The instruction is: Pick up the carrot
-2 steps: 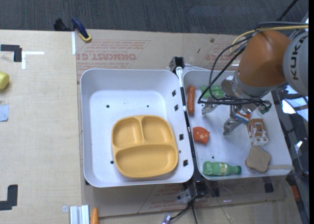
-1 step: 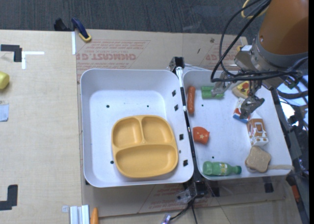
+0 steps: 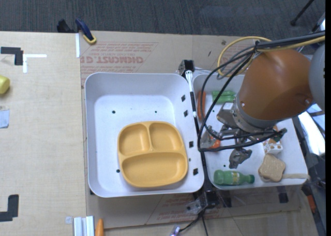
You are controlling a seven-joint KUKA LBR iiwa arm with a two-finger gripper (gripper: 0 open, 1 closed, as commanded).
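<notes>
Hanging low over the right bin (image 3: pixel 297 163), the hand (image 3: pixel 239 156) sits under the arm's orange band (image 3: pixel 276 86); whether it is released or clenched cannot be told from this slant. A thin orange piece that looks like the carrot (image 3: pixel 217 143) lies just left of the hand, partly behind cables. A green bottle (image 3: pixel 234 178) lies just below the hand, a slice of bread (image 3: pixel 272 167) to its right. Well to the left, the other bin (image 3: pixel 98 126) holds a yellow divided plate (image 3: pixel 152 153).
</notes>
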